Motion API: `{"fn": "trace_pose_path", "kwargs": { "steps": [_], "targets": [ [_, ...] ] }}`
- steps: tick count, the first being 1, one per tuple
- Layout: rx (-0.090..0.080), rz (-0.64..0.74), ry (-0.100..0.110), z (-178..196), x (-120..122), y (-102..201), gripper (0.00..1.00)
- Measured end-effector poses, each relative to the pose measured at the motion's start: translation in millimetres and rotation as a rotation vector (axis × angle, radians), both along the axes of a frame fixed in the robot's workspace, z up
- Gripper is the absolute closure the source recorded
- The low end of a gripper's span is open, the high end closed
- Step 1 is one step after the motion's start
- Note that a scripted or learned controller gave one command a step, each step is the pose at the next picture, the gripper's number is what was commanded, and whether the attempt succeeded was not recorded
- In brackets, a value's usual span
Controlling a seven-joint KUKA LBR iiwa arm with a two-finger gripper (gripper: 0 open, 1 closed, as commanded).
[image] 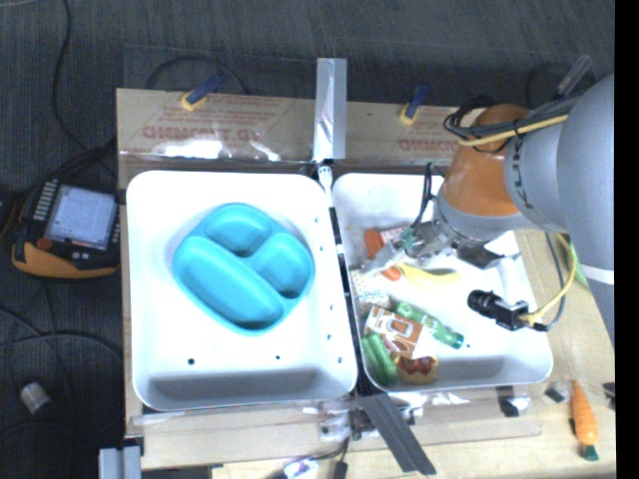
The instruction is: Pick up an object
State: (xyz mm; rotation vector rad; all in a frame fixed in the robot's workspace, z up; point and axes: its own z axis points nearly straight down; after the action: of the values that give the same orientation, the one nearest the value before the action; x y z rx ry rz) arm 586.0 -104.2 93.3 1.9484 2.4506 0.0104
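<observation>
Here the gripper (424,239) is low inside the right bin (499,359), in its back half, at the end of the grey arm with the orange band, which comes in from the right side. It is just above a group of small objects and very near to them. From this view I cannot tell if the gripper is wide or narrow, and I cannot see that it holds any object.

The small objects lie together along the left wall of the right bin. An orange piece (373,239) is just beside the gripper, on its left. A yellow long object (431,273) lies in front of the gripper, near the middle of the bin. More to the front there is a small printed box (391,329) with red and white colours, and a green bottle (434,327) lies on its side, touching this box. At the front corner a green object (377,357) and a brown object (417,367) are side by side.

The left bin (160,337) holds one big blue dish (245,264) with several compartments, in the middle of the bin.

Both bins stand on the desk (589,367). On the desk, at the front right corner, lies an orange tool (584,422), well apart from the bins. On the floor at the left a handheld screen unit (62,223) lies.
</observation>
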Motion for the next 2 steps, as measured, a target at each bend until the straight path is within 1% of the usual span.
{"fn": "trace_pose_path", "kwargs": {
  "steps": [1,2],
  "targets": [
    [0.006,0.002,-0.002,10.4,1.5,3.2,1.0],
    [0.006,0.002,-0.001,9.8,1.0,3.3,0.0]
  ]
}}
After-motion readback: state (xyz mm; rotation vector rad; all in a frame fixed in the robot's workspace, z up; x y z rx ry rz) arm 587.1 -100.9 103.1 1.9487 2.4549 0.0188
